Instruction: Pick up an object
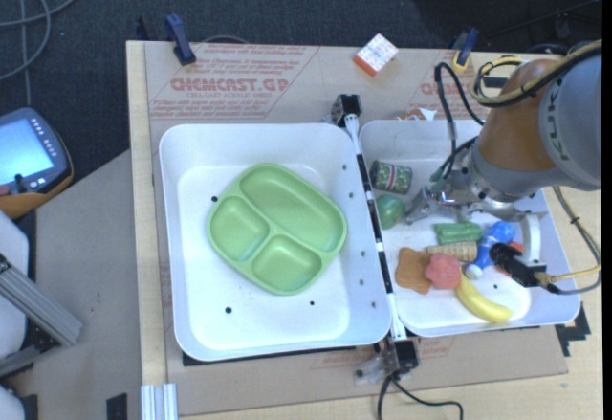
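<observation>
Right bin: holds a cluster of small toy food items. A green can lies on its side toward the bin's far left corner; a round green piece sits just beside it, against the left wall. Along the near half lie a tan biscuit-shaped piece, a pink piece touching it, a yellow banana near the near edge, a green ridged piece and a blue item.

Left bin: carries a green divided plate, roughly central.

Gripper: low over the middle of the right bin, fingers pointing toward the round green piece. The fingers are too blurred to judge their opening; nothing is visibly held.

Handling assessment: the items look like light, hollow plastic, rigid and smooth, hence liable to slip or roll. The can and the round piece are likely best gripped across the middle; the banana across its thick midsection. Crowding near the pink and tan pieces risks a double contact.
</observation>
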`<control>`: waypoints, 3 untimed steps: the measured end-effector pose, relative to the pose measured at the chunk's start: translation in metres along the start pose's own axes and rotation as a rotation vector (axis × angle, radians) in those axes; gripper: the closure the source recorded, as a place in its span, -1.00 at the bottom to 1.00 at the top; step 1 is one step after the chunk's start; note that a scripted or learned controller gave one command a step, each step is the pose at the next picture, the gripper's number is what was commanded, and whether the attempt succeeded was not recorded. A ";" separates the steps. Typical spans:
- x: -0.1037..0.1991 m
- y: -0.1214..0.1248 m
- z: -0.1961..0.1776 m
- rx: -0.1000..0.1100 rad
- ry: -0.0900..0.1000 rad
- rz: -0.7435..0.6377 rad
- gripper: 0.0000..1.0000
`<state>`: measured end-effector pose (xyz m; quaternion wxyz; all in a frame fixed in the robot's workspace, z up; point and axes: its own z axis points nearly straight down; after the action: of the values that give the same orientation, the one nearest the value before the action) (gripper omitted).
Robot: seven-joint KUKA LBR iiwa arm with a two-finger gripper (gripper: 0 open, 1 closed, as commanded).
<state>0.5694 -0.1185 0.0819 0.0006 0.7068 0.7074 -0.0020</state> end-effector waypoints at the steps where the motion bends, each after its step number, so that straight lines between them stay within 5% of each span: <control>1: -0.012 -0.029 -0.003 0.001 0.005 0.002 -1.00; 2: -0.059 0.038 -0.133 -0.021 -0.005 0.000 -1.00; 3: -0.059 0.094 -0.054 -0.008 0.000 -0.003 -1.00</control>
<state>0.6632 -0.1773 0.1359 0.0034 0.7059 0.7083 0.0011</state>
